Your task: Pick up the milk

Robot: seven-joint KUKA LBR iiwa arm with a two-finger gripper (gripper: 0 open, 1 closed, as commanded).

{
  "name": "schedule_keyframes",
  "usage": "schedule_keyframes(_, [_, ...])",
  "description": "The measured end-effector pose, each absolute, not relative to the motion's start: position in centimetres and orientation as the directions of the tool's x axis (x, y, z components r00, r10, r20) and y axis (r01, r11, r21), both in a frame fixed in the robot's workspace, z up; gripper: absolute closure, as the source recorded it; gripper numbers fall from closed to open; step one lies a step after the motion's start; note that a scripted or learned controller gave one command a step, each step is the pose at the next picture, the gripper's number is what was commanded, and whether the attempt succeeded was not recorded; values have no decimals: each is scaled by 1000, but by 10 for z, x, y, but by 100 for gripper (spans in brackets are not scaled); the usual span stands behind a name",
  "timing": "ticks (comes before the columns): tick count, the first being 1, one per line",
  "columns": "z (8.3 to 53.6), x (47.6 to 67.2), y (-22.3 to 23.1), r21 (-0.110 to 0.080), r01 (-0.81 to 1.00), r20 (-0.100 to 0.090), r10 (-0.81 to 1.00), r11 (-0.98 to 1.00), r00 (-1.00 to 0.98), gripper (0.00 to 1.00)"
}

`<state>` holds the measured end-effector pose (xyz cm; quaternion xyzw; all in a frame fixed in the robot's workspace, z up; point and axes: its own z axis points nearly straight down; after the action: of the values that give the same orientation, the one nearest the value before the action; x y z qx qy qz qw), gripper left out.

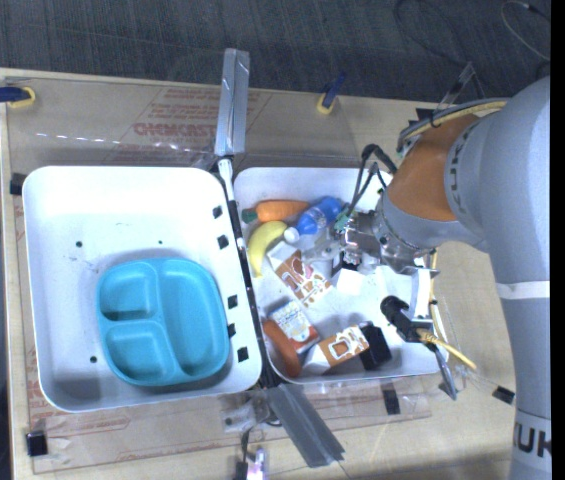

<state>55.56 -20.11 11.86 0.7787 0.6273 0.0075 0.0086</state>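
A small white and brown milk carton (pixel 302 276) lies tilted in the middle of the right bin (pixel 402 368), just right of a banana (pixel 263 244). Two similar brown and white cartons lie nearer the front, one (pixel 291 321) by the left wall and one (pixel 343 345) at the front edge. My gripper (pixel 347 255) is lowered into the right bin, just right of the middle carton and below a blue bottle (pixel 318 216). The wrist hides its tips, and no object shows between them.
An orange carrot (pixel 280 209) lies at the back of the right bin. A black block (pixel 375 349) sits by the front carton. The left bin (pixel 52 218) holds a blue divided plate (pixel 162 320). A metal divider bar (pixel 230 108) runs between the bins.
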Motion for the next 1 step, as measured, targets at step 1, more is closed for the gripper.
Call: schedule_keyframes(1, [130, 557, -202, 25, 977, -1, 978, -210, 210, 100])
